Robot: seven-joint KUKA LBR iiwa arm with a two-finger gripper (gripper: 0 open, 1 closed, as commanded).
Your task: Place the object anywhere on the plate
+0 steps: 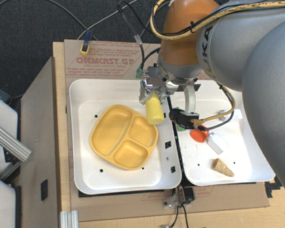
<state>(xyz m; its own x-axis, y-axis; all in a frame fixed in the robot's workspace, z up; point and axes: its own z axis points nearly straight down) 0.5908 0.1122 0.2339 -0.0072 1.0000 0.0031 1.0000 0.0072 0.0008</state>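
Fig.: overhead view, L to R. The desk carries two white bins side by side. The L bin holds the yellow plate, which has three compartments and lies flat near the bin's centre. At the plate's upper-R rim hangs the cylinder, yellow and near upright w/ a slight tilt. Its top end is clamped in the tool, i.e. the tool is closed on the cylinder. Step in hand (judged): transport, w/ the cylinder carried but not yet released on the plate. The next move calls for a short shift L and toward the front, so the cylinder sits over a compartment rather than the rim, then lowering and opening. Let go at the rim, a round body may roll off into the bin. The R bin holds a red piece, a pale piece just beside it, and a tan wedge nearer the front; none concern the task. Hard to make out: whether the cylinder's lower end touches the rim or hangs clear; the fingers, partly masked by the wrist; what the red and pale pieces are. The arm hides the R bin's back part.
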